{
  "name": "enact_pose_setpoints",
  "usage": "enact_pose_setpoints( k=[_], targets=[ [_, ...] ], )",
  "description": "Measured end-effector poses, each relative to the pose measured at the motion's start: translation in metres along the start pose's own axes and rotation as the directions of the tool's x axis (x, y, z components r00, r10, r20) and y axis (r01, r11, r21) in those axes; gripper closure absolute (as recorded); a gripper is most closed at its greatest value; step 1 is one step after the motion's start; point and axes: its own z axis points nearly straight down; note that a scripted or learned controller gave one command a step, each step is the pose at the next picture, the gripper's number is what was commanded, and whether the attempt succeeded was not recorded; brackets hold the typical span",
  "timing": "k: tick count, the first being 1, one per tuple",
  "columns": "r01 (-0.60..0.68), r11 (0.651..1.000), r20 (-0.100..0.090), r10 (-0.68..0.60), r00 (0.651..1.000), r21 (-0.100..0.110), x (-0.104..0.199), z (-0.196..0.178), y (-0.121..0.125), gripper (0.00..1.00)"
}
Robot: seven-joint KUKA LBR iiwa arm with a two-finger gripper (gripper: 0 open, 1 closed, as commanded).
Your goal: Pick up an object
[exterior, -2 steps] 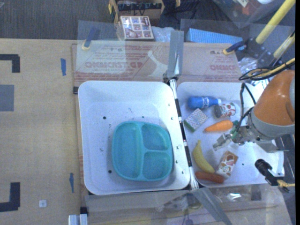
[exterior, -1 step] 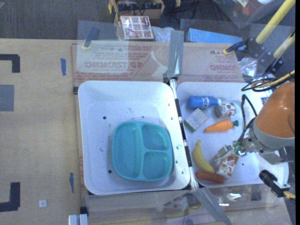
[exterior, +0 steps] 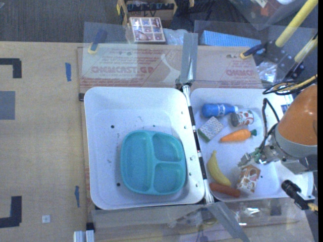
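Although the tool (exterior: 251, 159) hangs low over the right bin (exterior: 267, 92), nothing is seen between its tips, and whether it is released or clenched cannot be told at this slant.

Risks, as judged:
1. Crowding. The near edge of the right bin carries a red sausage-shaped item (exterior: 225, 189), a small printed packet (exterior: 248, 179) and a banana (exterior: 218, 169), the three close together. A descent here could strike two at once, or push one against the bin's near wall instead of enclosing it.
2. Poor seating. The packet lies just beneath and nearward of the tool. A flat, thin thing may slide out from under the tips.
3. Rolling. The banana and the carrot (exterior: 236, 135) are rounded and could turn away if touched off-centre.

Position of candidates relative to the tool:
- Packet: directly below, nearest, the likeliest target.
- Banana: beside it toward the bin's left wall.
- Carrot: just beyond the tool, toward the far edge.
- Green-grey block (exterior: 211, 128) and small can (exterior: 243, 118): farther still.
- Blue bottle (exterior: 218, 109): near the far edge, well apart.

Left bin (exterior: 101, 135) holds a teal divided tray (exterior: 153, 162).
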Motion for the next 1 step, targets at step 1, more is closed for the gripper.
enact_pose_setpoints(
  k=[1],
  targets=[
    [-0.136,0.991,-0.003,0.136,0.991,0.017,0.0553,-0.0943,0.0097,1.0]
  ],
)
